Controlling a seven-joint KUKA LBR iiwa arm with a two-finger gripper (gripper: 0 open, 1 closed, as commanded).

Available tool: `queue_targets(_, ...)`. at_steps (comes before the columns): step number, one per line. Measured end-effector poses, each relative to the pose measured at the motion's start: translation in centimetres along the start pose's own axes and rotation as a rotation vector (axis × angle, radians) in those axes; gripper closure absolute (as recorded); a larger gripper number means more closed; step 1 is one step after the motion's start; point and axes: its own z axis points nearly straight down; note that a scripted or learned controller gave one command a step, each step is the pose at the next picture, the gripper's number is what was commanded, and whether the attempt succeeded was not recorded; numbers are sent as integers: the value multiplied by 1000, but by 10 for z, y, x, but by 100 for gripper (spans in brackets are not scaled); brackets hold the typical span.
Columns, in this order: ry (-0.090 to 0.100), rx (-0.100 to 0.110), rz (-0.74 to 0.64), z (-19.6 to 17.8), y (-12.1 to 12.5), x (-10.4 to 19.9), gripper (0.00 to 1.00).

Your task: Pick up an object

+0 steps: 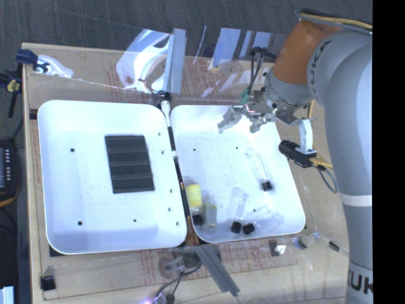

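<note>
I see the grey arm [335, 106] entering from the right, its orange band above the wrist, bent down over the far right corner of the right bin [291, 195]. Two white bins sit side by side on the worktop [95, 75]; the left bin [63, 170] carries one dark ribbed block [130, 163] near its middle. The tool [243, 120] hovers over the right bin's far edge, fingers spread apart and nothing between them. The objects lie well apart from it, toward the near edge: one clear tube with a black cap [261, 171] by the right side, two more clear black-capped tubes [240, 217] near the near edge, and one yellow-topped bottle [194, 196] against the left wall.
</note>
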Motion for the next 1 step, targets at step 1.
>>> queue_targets(1, -1, 1, -58, 74, -73, 28, 0)
